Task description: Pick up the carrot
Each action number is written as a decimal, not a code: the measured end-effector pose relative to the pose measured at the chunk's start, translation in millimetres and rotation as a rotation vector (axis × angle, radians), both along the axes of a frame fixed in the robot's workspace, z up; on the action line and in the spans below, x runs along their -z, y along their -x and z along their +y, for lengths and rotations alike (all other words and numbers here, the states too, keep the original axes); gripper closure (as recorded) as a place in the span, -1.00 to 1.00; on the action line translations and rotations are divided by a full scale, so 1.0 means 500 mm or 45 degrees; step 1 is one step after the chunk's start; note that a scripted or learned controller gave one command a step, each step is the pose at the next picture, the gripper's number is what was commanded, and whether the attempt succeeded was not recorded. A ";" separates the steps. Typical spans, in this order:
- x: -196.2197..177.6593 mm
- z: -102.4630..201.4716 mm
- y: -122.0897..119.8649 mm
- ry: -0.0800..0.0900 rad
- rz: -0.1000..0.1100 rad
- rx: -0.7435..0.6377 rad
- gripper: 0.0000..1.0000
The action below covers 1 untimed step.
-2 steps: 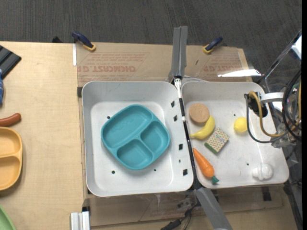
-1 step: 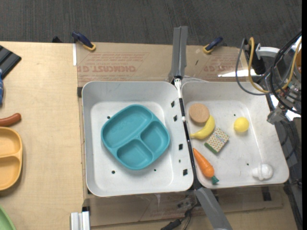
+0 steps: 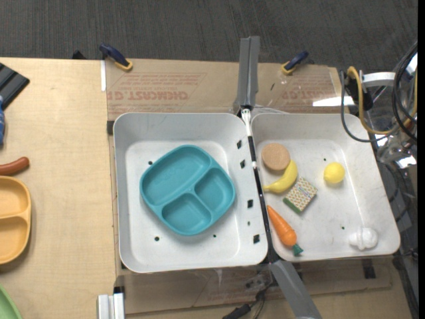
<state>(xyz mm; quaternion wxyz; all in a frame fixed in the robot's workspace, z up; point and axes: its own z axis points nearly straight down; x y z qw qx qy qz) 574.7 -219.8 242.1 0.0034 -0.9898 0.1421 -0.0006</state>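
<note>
An orange plate [image 3: 12, 222] is cut off by the left edge, as are a reddish sausage-shaped thing [image 3: 13, 165] above it, a dark object [image 3: 10, 82] near the top corner and a blue scrap [image 3: 2, 126] below that. A green sliver [image 3: 6, 307] is clipped at the bottom left corner. The cables [image 3: 398, 111] at the right are tangled and partly cropped. The small white lump [image 3: 362, 238] in the right bin cannot be identified.

Arm [image 3: 410, 65], small part at right edge of view, upper half, pale curved piece, dark cables [image 3: 350, 123] looped beside it, yellow cable [image 3: 359, 88], white strap [image 3: 376, 79], detail blurred.
</note>
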 end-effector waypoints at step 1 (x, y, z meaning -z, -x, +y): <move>0.103 0.001 0.028 -0.001 0.004 -0.068 1.00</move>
